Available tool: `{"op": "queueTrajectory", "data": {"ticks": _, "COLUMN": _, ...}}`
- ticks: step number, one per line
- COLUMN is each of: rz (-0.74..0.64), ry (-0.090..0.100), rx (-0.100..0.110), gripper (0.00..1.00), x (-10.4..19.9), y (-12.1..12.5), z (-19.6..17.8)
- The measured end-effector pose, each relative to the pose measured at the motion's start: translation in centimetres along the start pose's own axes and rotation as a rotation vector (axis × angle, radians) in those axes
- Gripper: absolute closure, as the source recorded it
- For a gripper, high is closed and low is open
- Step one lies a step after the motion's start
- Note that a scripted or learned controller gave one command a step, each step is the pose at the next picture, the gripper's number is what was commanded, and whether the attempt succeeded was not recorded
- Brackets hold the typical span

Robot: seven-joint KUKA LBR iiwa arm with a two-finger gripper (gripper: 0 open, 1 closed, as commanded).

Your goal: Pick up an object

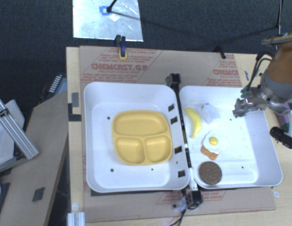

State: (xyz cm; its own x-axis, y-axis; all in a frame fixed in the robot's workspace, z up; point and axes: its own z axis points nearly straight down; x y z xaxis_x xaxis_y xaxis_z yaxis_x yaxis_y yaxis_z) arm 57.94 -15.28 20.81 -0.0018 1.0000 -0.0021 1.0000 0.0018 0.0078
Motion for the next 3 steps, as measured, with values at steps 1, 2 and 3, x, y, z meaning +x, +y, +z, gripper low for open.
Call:
{"op": "queueTrajectory", "data": {"ticks": 1, "rz": -0.002, "ry": 0.000, "rx": 0.000, "gripper": 1.00, "x": 0.0, "y": 0.2, "z": -5.4}}
{"op": "queueTrajectory", "data": {"ticks": 2, "rz": -0.009, "ry": 0.004, "rx": 0.006, "gripper": 1.00, "x": 6.3, "y": 0.5, "z": -5.4}}
{"op": "queueTrajectory", "data": {"ticks": 3, "rz": -0.008, "ry": 0.004, "rx": 0.006, "gripper": 1.00, "x": 11.5, "y": 0.5, "z": -3.8}}
